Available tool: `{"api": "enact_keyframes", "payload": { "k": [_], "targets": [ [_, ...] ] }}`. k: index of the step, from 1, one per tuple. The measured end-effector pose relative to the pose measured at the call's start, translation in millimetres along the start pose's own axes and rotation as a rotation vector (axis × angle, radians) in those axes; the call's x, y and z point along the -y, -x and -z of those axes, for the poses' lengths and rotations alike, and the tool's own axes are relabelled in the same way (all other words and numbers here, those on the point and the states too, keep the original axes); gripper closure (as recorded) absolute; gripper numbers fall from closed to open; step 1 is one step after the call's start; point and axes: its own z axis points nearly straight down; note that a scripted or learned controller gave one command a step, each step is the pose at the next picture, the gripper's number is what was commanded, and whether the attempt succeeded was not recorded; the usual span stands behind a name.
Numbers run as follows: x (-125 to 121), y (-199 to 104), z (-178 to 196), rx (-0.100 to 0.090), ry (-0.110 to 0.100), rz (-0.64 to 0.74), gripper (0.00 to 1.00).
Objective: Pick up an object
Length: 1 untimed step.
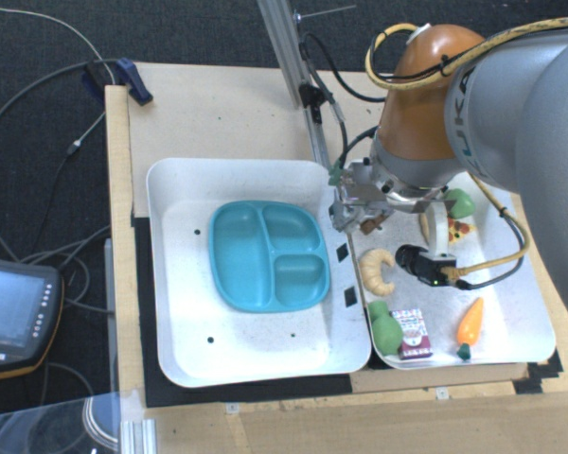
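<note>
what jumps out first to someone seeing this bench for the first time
The big grey arm with its orange band fills the upper right, its gripper down at the seam between the bins. A turquoise divided plate lies alone in the left bin, while the right bin holds small toy food: a croissant and an orange carrot.

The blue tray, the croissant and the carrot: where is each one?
blue tray [256, 282], camera view, on its large compartment's floor.
croissant [376, 270], camera view, on its curved middle.
carrot [470, 322], camera view, on its orange body.
</note>
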Motion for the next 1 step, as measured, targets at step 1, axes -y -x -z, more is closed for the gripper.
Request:
{"api": "enact_keyframes", "payload": {
  "k": [1],
  "targets": [
    [-26.2,-57.6,13.3,0.000,0.003,0.000,1.00]
  ]
}}
